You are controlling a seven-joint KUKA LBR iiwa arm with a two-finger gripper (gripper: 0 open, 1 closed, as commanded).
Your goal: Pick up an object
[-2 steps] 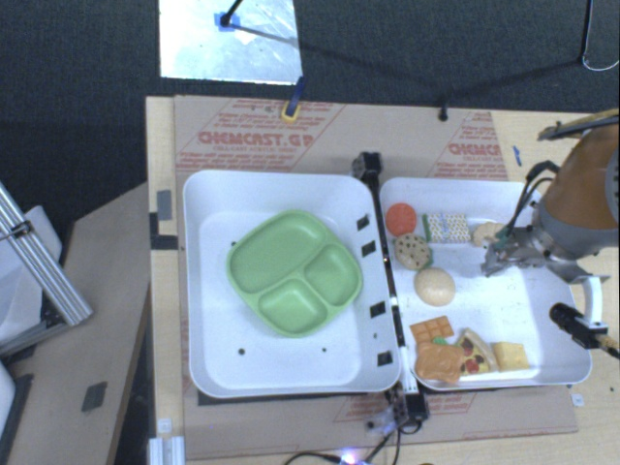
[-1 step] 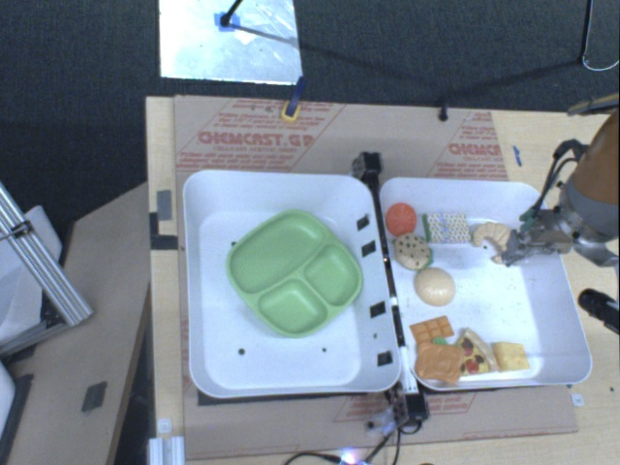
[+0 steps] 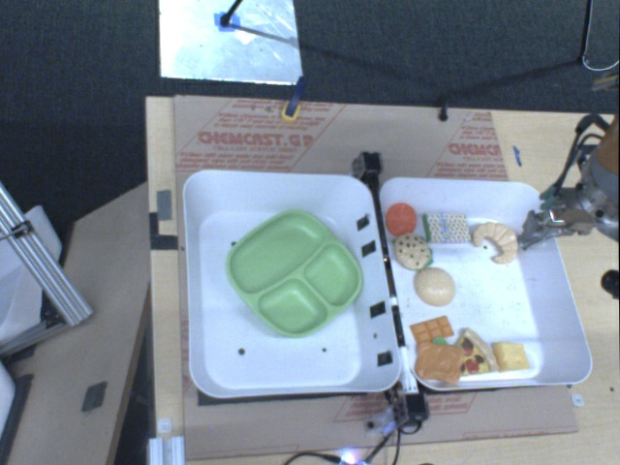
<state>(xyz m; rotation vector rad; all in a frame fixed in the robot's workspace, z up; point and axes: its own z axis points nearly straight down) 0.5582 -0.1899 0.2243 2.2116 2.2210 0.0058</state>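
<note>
Croissant (image 3: 497, 239); board (image 3: 254, 134) reads "CHEMCAST".

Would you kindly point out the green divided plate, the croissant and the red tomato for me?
green divided plate (image 3: 260, 250): camera view, on its large upper-left compartment.
croissant (image 3: 497, 240): camera view, on the middle of its curved body.
red tomato (image 3: 401, 219): camera view, on its rounded top.

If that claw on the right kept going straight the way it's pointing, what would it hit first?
Probably the croissant. The gripper points left across the right bin, and the croissant lies just ahead, though its height above it is unclear.
</note>
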